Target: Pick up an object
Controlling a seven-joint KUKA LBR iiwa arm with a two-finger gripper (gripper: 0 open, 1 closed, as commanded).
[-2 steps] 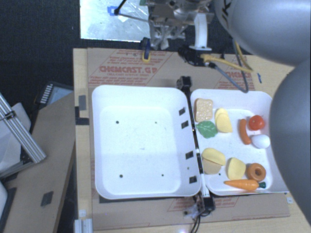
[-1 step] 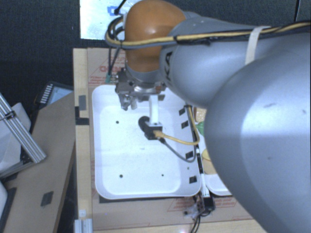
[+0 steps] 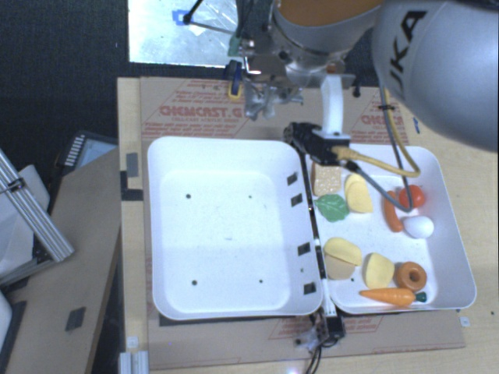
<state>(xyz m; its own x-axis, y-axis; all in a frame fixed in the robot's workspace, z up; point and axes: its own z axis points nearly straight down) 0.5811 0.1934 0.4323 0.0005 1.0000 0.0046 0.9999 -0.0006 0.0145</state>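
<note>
Several toy foods, any of which could serve as the object to pick, lie loose in the right bin [image 3: 440, 252]. A tan cracker [image 3: 327, 179] sits near its far left corner, with a green leaf [image 3: 333, 207] just in front of it and a yellow slice [image 3: 359, 195] beside both. Toward the right edge are a red tomato [image 3: 411, 196] and a white egg [image 3: 419, 226], with an orange stick [image 3: 392, 216] next to them. Along the near edge lie a yellow wedge [image 3: 341, 249], a second yellow piece [image 3: 379, 269], a brown doughnut [image 3: 410, 275] and an orange carrot [image 3: 387, 294]. Each of them rests on the bin floor and none is in the gripper [image 3: 261, 106], so by my reading the pick has not begun. The gripper hangs over the cardboard sheet [image 3: 195, 111] at the bench's far edge, beyond the far rim of the left bin [image 3: 226, 232] and well apart from every piece. Whether it is spread or pressed together I cannot tell, since its tip is small and blurred, but nothing shows in it. As I judge it, the whole task is left: settling on one piece, crossing over to the right bin, coming down on that piece, closing and lifting it clear. The pieces along the near edge lie close together, so one standing freer may be the easier choice.
</note>
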